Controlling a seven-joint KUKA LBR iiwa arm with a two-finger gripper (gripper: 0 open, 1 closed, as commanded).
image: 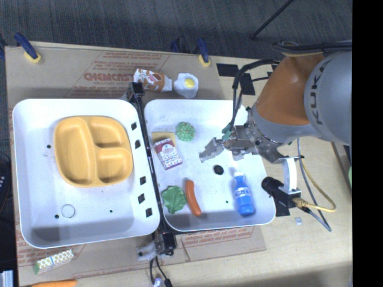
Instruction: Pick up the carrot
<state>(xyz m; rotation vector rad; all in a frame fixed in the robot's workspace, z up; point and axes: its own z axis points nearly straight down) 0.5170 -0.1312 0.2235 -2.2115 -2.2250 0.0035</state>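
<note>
The carrot point(192, 198) lies near the front of the right bin point(254, 215), just right of a green leafy piece point(173, 198) and well left of a blue bottle point(243, 195). The gripper point(209, 151) hangs over the middle of that bin, apart from the carrot, with nothing between its fingers; whether it is open or closed I cannot tell. A yellow divided plate point(93, 149) sits in the left bin point(36, 220).

Premises: a robotics laboratory or test cell, not a domestic kitchen; a grey industrial arm point(311, 100) with an orange band reaches over the bench; two shallow white bins point(36, 220) sit side by side on printed cardboard sheeting point(114, 70) fixed with blue clamps point(27, 46); loose cables point(317, 205) trail at the right; the contents are toy foodstuffs and a yellow sectioned tray point(93, 149); dark carpet point(119, 11) lies beyond the bench.
</note>
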